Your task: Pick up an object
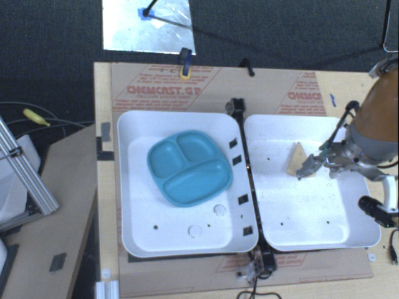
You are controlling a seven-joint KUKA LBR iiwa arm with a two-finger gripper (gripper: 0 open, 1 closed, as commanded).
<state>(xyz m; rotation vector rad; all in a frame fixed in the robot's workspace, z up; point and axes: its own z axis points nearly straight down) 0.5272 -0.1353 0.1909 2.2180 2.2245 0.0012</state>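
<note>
1. My gripper (303, 170) sits in the right bin (312, 229), touching the tan wedge (295, 159); grip state indeterminable.
2. Risk: off-centre contact pushes the wedge left; fingers close empty.

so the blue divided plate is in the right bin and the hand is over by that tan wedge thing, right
Not quite. The camera view shows the blue divided plate lying in the left bin, not the right one. The rest holds: the hand is over the right bin, close beside the tan wedge.
</note>
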